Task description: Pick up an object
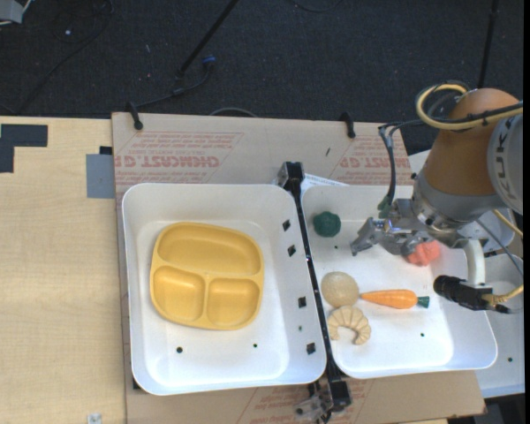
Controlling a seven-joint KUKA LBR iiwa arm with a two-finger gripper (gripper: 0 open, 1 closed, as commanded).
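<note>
The grey KUKA arm point(512, 162) carries a broad, rounded orange band point(464, 153) just above its wrist. A looped yellow cable point(433, 100) sits atop that band, and thin dark cables point(391, 162) run down beside it. Below, the grey metal two-finger gripper point(375, 234) shows angular, silvery linkages.
</note>
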